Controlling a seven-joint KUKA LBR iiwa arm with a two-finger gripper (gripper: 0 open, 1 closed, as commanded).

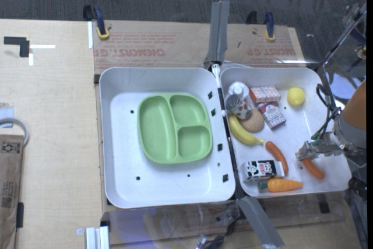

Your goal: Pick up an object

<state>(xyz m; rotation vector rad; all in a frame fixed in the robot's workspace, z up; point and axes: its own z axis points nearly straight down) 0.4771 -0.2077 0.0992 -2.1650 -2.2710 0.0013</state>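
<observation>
The right bin point(309, 76) holds several small items: a yellow lemon point(296, 95), a banana point(243, 132), a red box point(264, 93), a second red packet point(274, 116), a small bottle point(237, 97), a round brown biscuit point(253, 120), an orange sausage point(277, 155), a black-and-white milk carton point(260, 169) and a carrot point(281, 185). My gripper point(307, 153) hangs low at the bin's right side, just above and to the left of a small orange piece point(315, 169). Nothing is visibly held.
The left bin point(116, 143) carries a green divided plate point(175, 127). A grey divider bar point(219, 32) runs between the bins at the back. Two clamps point(100, 25) point(268, 26) hold a cardboard sheet behind them. The arm's wrist point(355, 125) stands over the right bin's right rim.
</observation>
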